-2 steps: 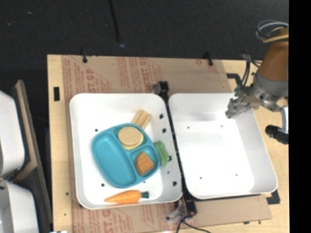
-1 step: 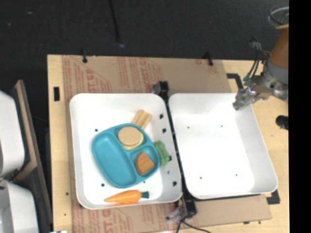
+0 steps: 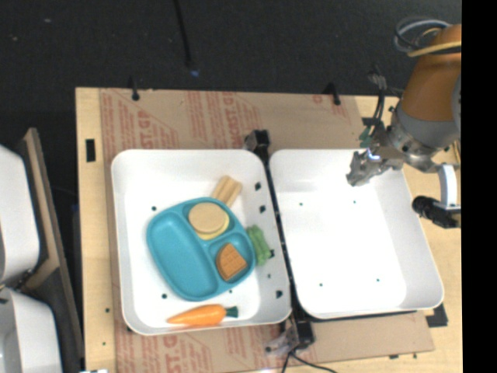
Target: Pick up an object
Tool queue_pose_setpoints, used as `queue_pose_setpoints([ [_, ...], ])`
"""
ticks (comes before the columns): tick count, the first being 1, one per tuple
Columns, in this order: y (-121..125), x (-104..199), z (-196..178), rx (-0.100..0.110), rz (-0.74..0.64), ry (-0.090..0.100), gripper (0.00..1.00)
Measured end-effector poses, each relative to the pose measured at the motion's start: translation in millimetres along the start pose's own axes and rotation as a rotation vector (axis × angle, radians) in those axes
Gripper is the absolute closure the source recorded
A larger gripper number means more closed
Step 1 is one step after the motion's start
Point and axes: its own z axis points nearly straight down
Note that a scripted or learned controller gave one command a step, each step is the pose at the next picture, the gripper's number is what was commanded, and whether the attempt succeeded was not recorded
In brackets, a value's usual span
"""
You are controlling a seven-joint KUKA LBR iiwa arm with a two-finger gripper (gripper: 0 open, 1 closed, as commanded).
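White bins (image 3: pixel 194 165): two; blue tray (image 3: pixel 182 259): one; carrot (image 3: pixel 200 315): one.

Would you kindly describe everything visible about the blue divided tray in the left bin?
The blue tray is a rounded, glossy, plastic-looking dish lying flat and turned at a slant in the left bin. It has one long compartment on its left and two smaller ones on its right. A round tan disc sits in the upper small compartment, a brown waffle-like piece in the lower. A wooden block lies at its upper edge, a green piece at its right edge, and a toy carrot lies apart below it.
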Motion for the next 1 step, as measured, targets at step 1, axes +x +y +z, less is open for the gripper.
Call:
queue_pose_setpoints([
  [1,-17.5,47.8,-10.1,-0.001,0.000,0.000,1.00],
])
